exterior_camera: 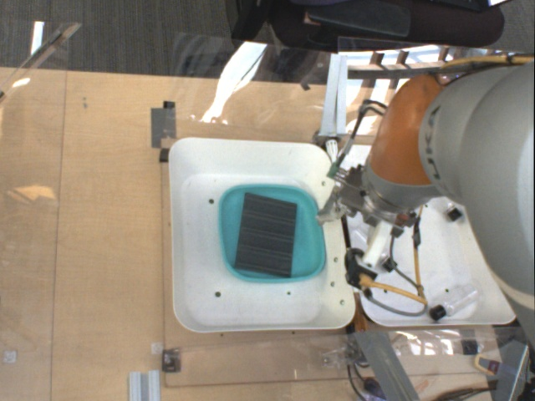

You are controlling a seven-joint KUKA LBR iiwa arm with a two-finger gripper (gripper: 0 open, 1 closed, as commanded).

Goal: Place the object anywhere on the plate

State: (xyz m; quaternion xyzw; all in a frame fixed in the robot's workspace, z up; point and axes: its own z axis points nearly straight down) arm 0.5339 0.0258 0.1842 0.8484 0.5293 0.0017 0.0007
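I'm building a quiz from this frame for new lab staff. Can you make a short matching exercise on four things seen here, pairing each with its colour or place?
Things:
1. plate
2. ridged block
3. left bin
4. arm's wrist band

Descriptions:
A. orange
B. teal, sits inside the left bin
C. dark grey, lies on the plate
D. white, holds the plate

Pairs: 1-B, 2-C, 3-D, 4-A
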